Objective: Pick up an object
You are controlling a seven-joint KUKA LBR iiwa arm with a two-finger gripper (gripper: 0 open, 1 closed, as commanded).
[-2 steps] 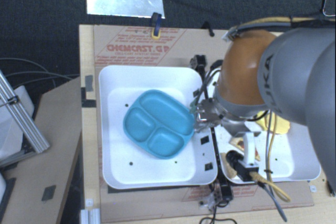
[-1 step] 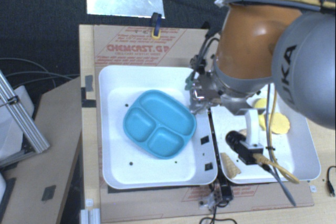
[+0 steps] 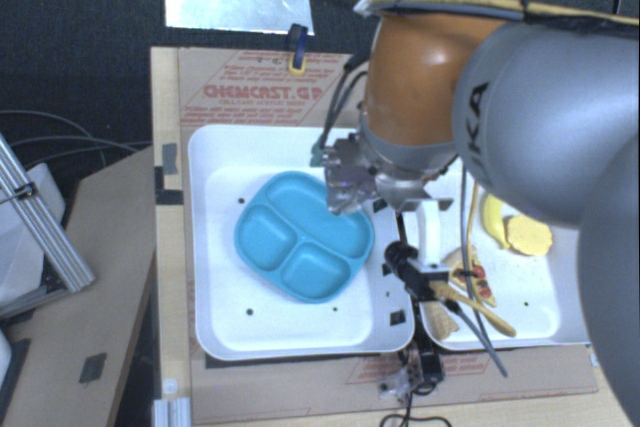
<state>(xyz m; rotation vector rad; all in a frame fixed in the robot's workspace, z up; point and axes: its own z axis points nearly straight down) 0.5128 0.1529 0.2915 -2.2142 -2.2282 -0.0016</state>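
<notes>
The gripper (image 3: 343,198) hangs over the upper right rim of the blue divided tray (image 3: 302,236) (lying in the left bin (image 3: 215,215)), whose body stretches down-left from it; its grip state I cannot tell.

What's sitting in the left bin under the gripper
A blue divided plate lies in the left bin. The gripper hangs over the plate's upper right rim and hides that part.

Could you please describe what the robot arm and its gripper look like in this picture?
The arm is bulky, rounded and light grey, with dark KUKA lettering and a glossy orange band above the wrist. Black cables run along the wrist to a small grey metal gripper.
</notes>
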